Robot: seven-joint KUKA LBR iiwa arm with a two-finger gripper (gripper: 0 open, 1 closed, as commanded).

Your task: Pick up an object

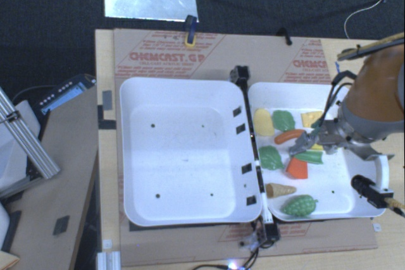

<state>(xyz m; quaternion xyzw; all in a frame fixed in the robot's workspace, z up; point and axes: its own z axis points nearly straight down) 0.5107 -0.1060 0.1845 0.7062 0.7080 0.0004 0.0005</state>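
We see the fingers (302,143) low in the right bin (364,204), over toy food, green pepper (310,157) just beneath; grip state we cannot tell; left bin (183,155) alongside

L bin (183,155) floor bare, open access; R bin (335,199) toys crowded, front-right floor free

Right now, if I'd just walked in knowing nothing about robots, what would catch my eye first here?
Probably the bright toy food heaped in the right bin: an orange sausage, green leafy pieces, an ice-cream cone and a bumpy green fruit near its front edge. Next, the robot arm with its orange band reaching in from the right, its gripper down among the food. The left bin beside it is plain white.
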